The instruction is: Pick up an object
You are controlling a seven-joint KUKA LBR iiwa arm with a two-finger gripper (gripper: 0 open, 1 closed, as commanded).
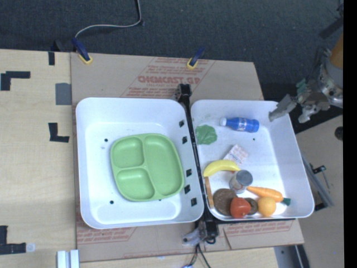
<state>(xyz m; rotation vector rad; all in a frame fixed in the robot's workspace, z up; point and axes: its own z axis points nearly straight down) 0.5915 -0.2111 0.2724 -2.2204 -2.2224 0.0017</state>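
So my claw (290, 109) is parked off the far right rim of the right bin (279, 149), fingers apart, nothing in them. Easiest target looks like the blue bottle (240, 124), lying on its side near the back wall with open floor all around. Probably light, stiff, slick plastic that'll roll, so I'd pinch across its middle. The banana (221, 167), can (241, 180), carrot (265, 192) and tomato (240, 207) are crammed together up front, bad odds.
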